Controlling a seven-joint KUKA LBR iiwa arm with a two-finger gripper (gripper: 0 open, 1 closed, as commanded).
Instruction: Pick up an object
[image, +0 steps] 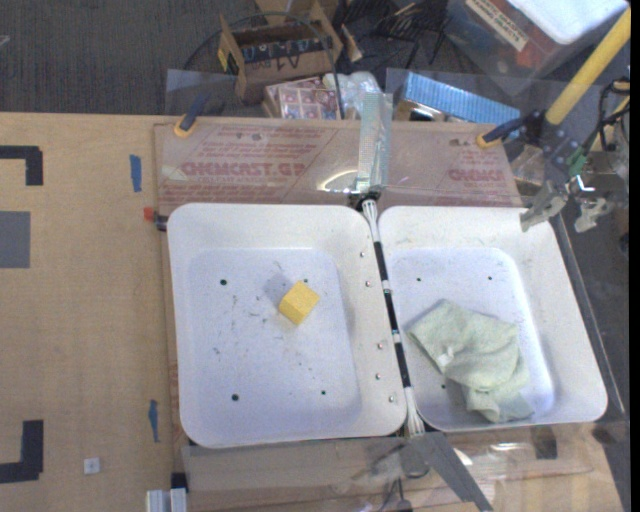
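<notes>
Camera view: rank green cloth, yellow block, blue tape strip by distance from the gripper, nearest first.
From the gripper, at the right bin's far right corner:
1. green cloth, right bin, near side.
2. yellow block, left bin, middle.
3. blue tape strip, on the bench, far left.

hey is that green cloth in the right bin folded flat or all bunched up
Bunched up. The green cloth lies in a rumpled heap with creases and overlapping folds, in the near part of the right bin.

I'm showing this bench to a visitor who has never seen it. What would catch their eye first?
Probably the small yellow block, bright against the left bin, lying near its middle. Next, the crumpled pale green cloth in the right bin, toward its near side. The gripper hangs at the upper right, over the right bin's far corner, away from both things.
</notes>
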